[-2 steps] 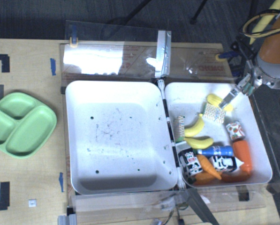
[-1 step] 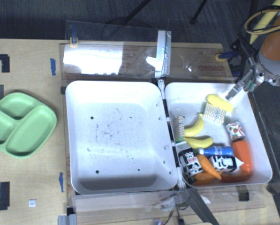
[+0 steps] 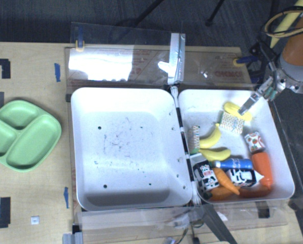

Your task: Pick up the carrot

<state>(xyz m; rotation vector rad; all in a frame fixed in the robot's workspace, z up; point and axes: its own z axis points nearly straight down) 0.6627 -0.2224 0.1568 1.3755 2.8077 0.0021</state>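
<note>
The tapered orange carrot [image 3: 226, 181] lies at the near end of the right white bin [image 3: 282, 136], wedged among a cow-patterned carton [image 3: 242, 176] and a blue tube [image 3: 234, 164]. The gripper [image 3: 253, 101] hovers far back; its opening I cannot tell. Crowding could spoil the grasp

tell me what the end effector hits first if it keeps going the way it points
Probably the yellow toy in the right bin: the end effector points down-left right at it. Height above it is unclear.
</note>
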